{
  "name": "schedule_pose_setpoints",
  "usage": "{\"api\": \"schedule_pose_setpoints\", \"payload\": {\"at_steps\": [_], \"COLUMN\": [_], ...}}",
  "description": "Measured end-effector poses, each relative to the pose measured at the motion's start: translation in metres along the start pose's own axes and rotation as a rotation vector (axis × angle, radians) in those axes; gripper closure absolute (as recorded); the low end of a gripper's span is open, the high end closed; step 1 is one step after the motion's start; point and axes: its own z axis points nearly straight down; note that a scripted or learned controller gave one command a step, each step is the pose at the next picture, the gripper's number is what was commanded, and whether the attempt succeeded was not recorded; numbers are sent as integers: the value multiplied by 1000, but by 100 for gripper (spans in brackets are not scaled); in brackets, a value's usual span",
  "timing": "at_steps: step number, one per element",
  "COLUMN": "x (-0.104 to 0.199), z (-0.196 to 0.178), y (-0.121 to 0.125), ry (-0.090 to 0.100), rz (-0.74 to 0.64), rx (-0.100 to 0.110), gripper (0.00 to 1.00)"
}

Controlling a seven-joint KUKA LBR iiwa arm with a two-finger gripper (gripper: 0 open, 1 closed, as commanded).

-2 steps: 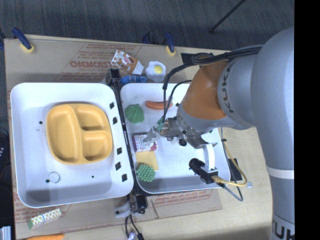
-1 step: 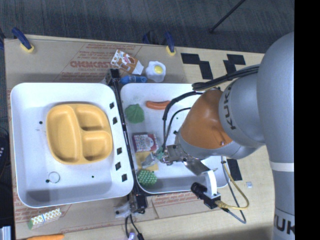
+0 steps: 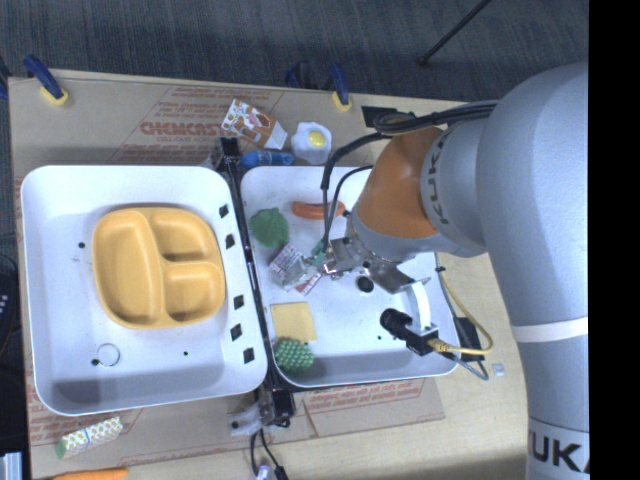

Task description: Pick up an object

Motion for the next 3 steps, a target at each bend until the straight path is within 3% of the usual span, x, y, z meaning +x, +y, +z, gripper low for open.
{"api": "schedule_pose_setpoints", "payload": {"at_steps": [1,2,3], "x": [12,12,24], "z": [0,-10,-101], "y": [20,20,108], "ry": [-1,0,-1], "rz": [172,169,15], "rx": [0,2,-2], "gripper": [0,100,100]}}
